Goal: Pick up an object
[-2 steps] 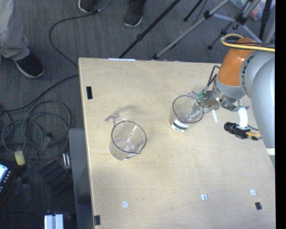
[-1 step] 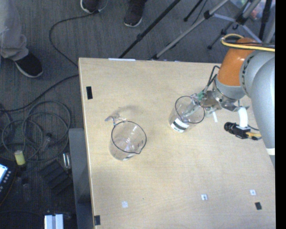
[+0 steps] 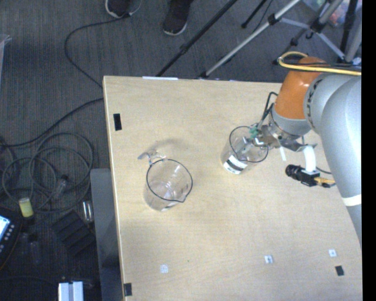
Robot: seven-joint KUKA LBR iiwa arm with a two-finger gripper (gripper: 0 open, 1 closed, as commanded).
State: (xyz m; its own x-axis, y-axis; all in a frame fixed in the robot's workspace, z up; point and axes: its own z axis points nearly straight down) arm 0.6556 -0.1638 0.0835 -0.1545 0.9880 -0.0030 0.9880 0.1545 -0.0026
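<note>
Clear glass cup with a dark band near its base [image 3: 242, 154] sits tilted right at the gripper [image 3: 258, 136], can't tell if it's grabbed, clear plastic measuring jug [image 3: 167, 183] well left.

Arm [image 3: 338, 123]: cut off by right frame edge; base out of frame.
Gripper [image 3: 258, 136]: fingers sat at rim of small clear glass [image 3: 242, 151], too small and blurred to read.
Glass: far rim hidden behind gripper.
Two shoes [image 3: 176, 16], beyond bench [image 3: 235, 235]: cropped by top edge.
</note>
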